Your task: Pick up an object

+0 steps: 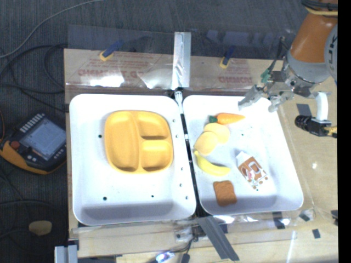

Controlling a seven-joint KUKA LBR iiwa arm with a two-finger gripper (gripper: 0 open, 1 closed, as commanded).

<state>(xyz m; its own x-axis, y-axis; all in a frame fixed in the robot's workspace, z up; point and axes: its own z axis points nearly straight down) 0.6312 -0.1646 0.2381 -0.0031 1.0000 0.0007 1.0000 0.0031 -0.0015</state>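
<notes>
In the right bin [285, 163] lie an orange carrot [230, 118], a pale yellow round fruit [210, 139], a banana [211, 168], a brown square biscuit [224, 192] and a white packet with red print [252, 170]. My gripper [259, 103] hangs over the far right part of this bin, just right of the carrot and above it. Its fingers are spread open with nothing between them.
The left bin [88, 190] holds a yellow divided plate [139, 141]. A metal divider post [181, 59] stands behind the seam between the bins. A handheld pendant [35, 141] lies on the floor at the left.
</notes>
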